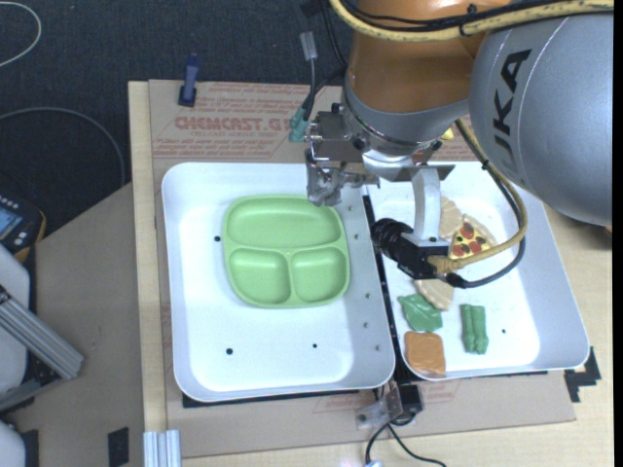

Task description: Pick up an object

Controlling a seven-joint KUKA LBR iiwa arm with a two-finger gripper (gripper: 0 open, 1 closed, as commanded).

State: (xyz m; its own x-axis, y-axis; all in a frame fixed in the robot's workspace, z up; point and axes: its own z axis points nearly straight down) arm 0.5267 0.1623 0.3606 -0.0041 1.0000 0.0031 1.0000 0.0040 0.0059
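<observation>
My gripper (374,200) hangs over the seam between the two white bins, near their far ends. Its fingers stand wide apart: one finger (321,187) is above the far rim of the green divided plate (287,251) in the left bin (195,290), the other over the right bin (545,309). Nothing shows between them, so it is open. In the right bin lie a toy pizza slice (471,237), a tan piece (435,291), a green leafy piece (421,311), a green pod (473,327) and an orange-brown piece (425,354).
A black cable (397,245) loops from the wrist down over the right bin beside the pizza slice. The arm's big grey and orange body covers the far right of the bench. A cardboard sheet (234,115) lies under the bins.
</observation>
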